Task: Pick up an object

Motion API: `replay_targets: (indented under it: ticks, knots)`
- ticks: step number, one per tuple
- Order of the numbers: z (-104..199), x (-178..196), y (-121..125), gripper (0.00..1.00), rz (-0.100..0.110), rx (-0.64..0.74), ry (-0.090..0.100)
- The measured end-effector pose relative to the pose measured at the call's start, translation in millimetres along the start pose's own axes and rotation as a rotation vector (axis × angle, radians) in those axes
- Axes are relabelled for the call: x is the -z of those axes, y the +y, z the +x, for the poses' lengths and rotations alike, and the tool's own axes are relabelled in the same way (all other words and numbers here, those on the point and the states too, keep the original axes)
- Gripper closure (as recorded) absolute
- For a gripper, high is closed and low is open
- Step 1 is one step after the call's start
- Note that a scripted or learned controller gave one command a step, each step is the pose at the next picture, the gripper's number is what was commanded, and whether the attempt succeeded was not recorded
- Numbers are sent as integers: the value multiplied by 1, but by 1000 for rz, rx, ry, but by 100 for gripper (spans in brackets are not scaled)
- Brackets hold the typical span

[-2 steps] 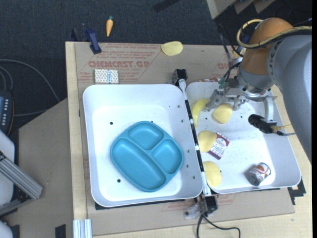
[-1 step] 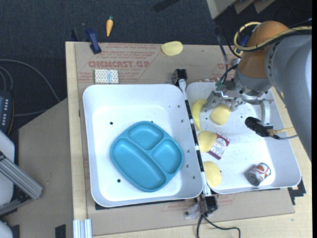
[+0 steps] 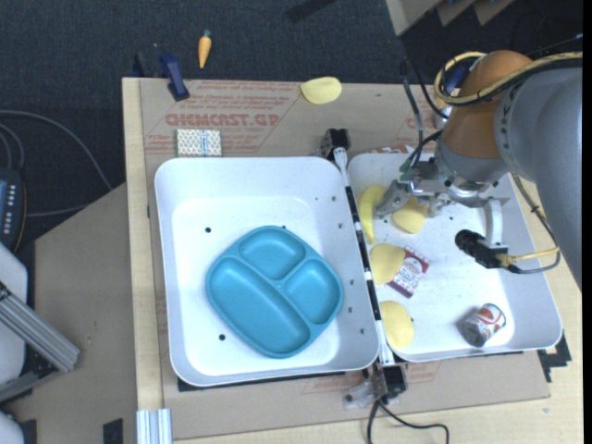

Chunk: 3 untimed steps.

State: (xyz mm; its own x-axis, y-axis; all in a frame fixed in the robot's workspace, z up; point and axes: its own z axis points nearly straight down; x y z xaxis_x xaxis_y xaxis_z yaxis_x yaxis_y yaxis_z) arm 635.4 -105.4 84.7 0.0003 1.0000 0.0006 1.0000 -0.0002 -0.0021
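Gripper (image 3: 408, 198) low over yellow lump (image 3: 408, 219) in right bin (image 3: 532, 276)

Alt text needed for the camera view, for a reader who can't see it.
A grey robot arm reaches from the right into the right-hand white bin, its pincer down among yellow objects at the bin's left side. That bin also holds a small red packet and a can; the left bin holds a blue divided tray.
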Motion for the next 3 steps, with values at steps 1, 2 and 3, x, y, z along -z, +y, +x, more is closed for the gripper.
replay_targets:
  ticks: [1, 2, 3]
  knots:
    - [0, 10, 1, 100, -3, 0, 0]
    - [0, 10, 1, 0, -2, 0, 0]
    - [-6, 0, -2, 0, 0, 0, 0]
